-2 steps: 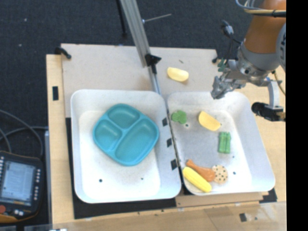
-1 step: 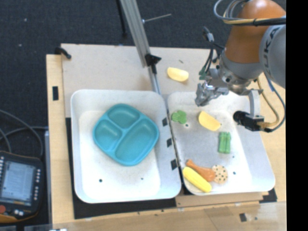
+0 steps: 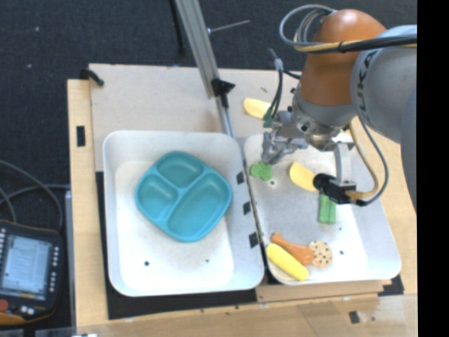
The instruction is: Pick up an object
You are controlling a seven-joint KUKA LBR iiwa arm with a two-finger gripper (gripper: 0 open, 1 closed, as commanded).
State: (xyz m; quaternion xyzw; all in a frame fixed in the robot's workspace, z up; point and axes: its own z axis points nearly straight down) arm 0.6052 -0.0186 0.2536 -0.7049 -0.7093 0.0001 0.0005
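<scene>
We see a small green piece (image 3: 261,171), flat and rounded, lying in the right bin (image 3: 365,258) near its left wall. The claw (image 3: 270,152) hangs just above it; whether it grips, we cannot tell.

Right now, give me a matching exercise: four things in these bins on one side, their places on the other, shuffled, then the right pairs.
Things:
1. blue divided plate
2. small green piece
3. green block
4. spotted cookie

Places:
A. right bin, near its front edge, beside the orange piece
B. middle of the left bin
C. right bin, near its left wall, just below the hand
D. right bin, below the black part on the cable

Pairs: 1-B, 2-C, 3-D, 4-A
</scene>
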